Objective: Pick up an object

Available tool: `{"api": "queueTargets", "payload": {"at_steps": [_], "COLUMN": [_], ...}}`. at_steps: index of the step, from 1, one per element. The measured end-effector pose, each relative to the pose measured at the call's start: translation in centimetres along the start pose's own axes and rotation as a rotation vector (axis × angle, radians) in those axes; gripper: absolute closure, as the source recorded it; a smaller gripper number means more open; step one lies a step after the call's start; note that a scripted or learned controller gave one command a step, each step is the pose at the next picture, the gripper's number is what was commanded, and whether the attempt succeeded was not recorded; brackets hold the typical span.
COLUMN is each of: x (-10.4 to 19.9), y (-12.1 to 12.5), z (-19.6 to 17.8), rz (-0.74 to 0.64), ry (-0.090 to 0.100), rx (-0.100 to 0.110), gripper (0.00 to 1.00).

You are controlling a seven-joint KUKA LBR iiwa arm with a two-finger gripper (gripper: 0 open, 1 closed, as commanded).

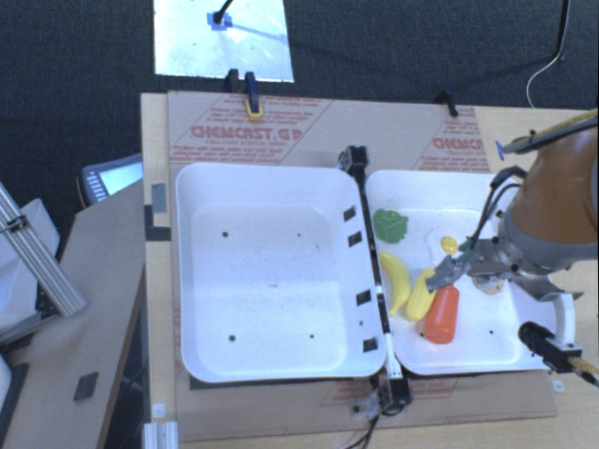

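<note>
In the camera view we see the surface [309, 120] carrying two shallow white bins side by side, resting on brown board printed with red lettering. The left bin [201, 344] shows its bare white floor with a few small dark dots. The right bin [477, 183] holds the objects. Near its upper left lies a green leafy piece [390, 224]. Below it, close to the divider between the bins, a yellow banana [397, 282] lies lengthwise. Just beside the banana, a second yellow piece [421, 296] sits tilted, touching or nearly touching an orange-red carrot-like object [442, 313], which lies below it toward the bin's near wall. A small yellow round item [449, 245] sits further up, near the arm.

The arm [562, 199], its orange band prominent, comes in from the right over the right bin. Its tool [447, 274] points leftward and sits low over the cluster, right above the upper end of the orange-red object and the second yellow piece. We cannot tell how the tool is set or whether anything is in its grasp.

A clamp [251, 96] with a yellow base sits at the board's far edge.
</note>
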State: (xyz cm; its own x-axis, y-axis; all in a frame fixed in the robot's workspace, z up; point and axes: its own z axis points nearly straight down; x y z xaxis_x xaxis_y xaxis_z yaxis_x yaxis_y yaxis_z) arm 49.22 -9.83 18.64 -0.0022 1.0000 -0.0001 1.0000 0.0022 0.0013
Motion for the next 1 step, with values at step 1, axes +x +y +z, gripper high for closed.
{"api": "queueTargets", "payload": {"at_steps": [1], "x": [1.35], "y": [0.76], "z": [6.98], "rz": [0.001], "ry": [-0.005], "rx": [-0.007], "gripper": [0.0]}}
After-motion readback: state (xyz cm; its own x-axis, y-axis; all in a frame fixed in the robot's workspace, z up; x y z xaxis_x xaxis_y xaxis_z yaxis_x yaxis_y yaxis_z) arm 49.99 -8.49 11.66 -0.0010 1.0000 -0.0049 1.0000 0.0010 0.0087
